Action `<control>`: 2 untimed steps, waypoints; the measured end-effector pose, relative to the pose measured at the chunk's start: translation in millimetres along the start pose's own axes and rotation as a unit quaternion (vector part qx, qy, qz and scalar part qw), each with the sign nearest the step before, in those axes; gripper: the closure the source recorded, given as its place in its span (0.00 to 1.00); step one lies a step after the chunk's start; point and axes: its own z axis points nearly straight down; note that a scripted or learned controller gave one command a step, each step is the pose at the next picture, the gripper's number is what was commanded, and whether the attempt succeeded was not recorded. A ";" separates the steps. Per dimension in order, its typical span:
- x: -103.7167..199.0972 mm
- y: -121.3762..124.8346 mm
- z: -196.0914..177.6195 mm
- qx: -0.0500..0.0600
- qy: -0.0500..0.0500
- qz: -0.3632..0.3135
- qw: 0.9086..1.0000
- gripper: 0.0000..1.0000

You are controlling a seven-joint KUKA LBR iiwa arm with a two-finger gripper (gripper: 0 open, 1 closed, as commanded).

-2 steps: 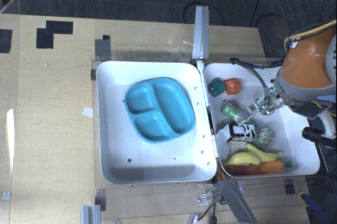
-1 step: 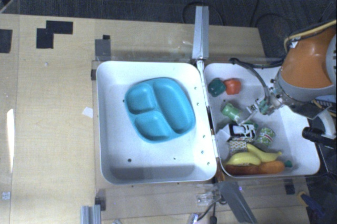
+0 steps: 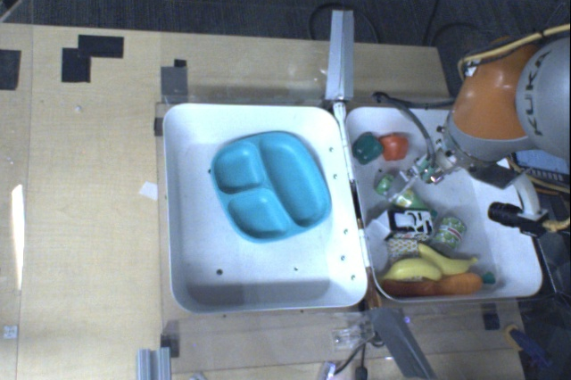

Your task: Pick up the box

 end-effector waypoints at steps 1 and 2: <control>-0.1 0.1 -0.2 0.000 0.000 0.000 1.000 0.00; -90.8 -20.3 4.0 0.000 -0.001 0.027 1.000 0.00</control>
